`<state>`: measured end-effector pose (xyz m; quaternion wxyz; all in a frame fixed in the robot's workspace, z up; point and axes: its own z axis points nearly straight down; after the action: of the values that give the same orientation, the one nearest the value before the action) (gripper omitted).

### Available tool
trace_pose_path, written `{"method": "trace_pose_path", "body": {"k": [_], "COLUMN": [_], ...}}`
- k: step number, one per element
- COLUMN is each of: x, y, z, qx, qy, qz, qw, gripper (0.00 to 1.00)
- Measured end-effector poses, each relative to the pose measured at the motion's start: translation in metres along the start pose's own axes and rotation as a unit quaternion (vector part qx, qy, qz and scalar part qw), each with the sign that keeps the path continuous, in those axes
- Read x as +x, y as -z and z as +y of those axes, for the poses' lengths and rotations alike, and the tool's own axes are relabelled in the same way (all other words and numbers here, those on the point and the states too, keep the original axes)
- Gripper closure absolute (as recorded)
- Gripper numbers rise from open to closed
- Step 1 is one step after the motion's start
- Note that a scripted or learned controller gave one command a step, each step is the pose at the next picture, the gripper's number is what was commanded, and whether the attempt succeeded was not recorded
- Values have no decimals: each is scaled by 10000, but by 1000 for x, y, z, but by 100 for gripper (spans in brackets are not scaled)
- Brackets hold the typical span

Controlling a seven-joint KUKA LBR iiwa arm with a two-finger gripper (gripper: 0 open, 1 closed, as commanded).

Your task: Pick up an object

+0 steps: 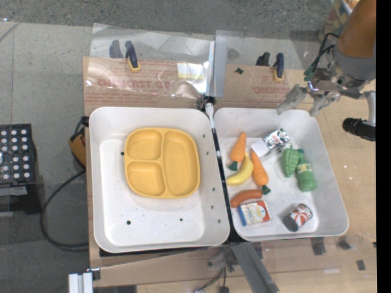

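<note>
— Where was the arm at that moment?

— Up at the far right, grey with its orange band, hanging over the far right corner of the right bin. The claw sat just above that bin's far rim, its two fingers spread wide apart, nothing between them.

— And the goods?

— All in the right bin. Two carrots: one carrot near the left wall, tilted, and a second carrot just right of it, pointing toward the near side. A banana lay between them, touching both as far as I could tell. Farther back sat a small white-and-black packet, too small to read.

— Anything green?

— Yes! A green bottle on the right side, with a knobbly green vegetable just beside it on the left. Nearer the front, a red sausage, a small carton just below it, and a red-and-white can on its side at the near right.

— The left bin?

— The left bin carried a yellow divided plate, three compartments, sitting toward the far half. Behind both bins, clear plastic sheeting was clipped with blue clamps to the bench.
</note>
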<state>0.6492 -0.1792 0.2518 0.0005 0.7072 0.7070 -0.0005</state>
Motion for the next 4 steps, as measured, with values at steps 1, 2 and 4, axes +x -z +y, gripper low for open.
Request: {"method": "trace_pose_path", "body": {"k": [1, 2, 4], "x": [11, -21, -13], "y": [-126, -159, -158], "z": [14, -11, -167], "qx": [-120, 3, 8], "qy": [831, 938, 325], "qz": [-56, -13, 10], "qw": [9965, 9956, 9995], "gripper": [0, 0, 0]}}
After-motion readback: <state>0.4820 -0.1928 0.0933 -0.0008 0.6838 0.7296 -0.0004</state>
